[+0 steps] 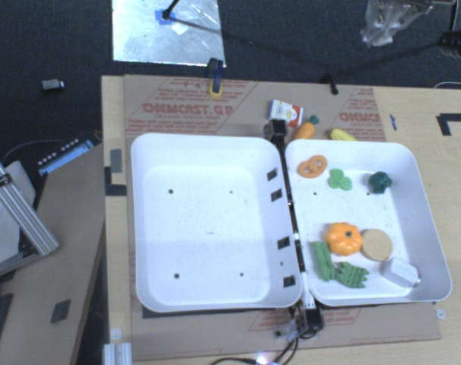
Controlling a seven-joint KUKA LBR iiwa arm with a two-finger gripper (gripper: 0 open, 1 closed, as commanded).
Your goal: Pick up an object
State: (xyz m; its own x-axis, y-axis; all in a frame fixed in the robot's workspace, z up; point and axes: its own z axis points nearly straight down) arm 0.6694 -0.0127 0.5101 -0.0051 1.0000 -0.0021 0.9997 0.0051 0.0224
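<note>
The right bin (421, 204) holds several small toy foods. An orange pumpkin (344, 238) lies next to a tan round disc (376, 244). In front of them are a long green vegetable (322, 259), a leafy green piece (351, 274) and a pale grey block (400, 271). Toward the far wall sit a brown pretzel (312, 166), a light green piece (338, 179) and a dark green broccoli (379, 181). My gripper (381, 23) hangs high at the top right, beyond the bench's far edge and well away from both bins, with nothing seen in it.
The left bin (151, 166) is white, with black clips (279, 196) along the shared wall. Behind the bins on the cardboard lie a carrot (304, 131), a yellow piece (341, 135) and a small white box (284, 112). A yellow clamp (214, 78) stands at the far edge.
</note>
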